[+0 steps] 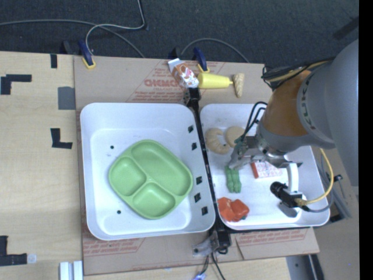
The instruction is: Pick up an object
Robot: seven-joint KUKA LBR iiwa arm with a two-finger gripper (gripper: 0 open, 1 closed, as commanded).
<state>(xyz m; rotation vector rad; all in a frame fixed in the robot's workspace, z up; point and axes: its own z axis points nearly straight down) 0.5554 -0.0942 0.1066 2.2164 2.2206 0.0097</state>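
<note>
1. We see dark grey carpet (245, 10) beyond the bench, crossed by thin cables (138, 4).
2. We see a pale wooden benchtop (35, 156) under a brown cardboard sheet (134, 80).
3. Lighting looks even.

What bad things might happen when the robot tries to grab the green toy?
The gripper sits at the top end of the green toy, so it might pinch just the tip and drop it. The beige toys and the red-and-white packet lie close by, so they could get bumped or grabbed instead.
</note>
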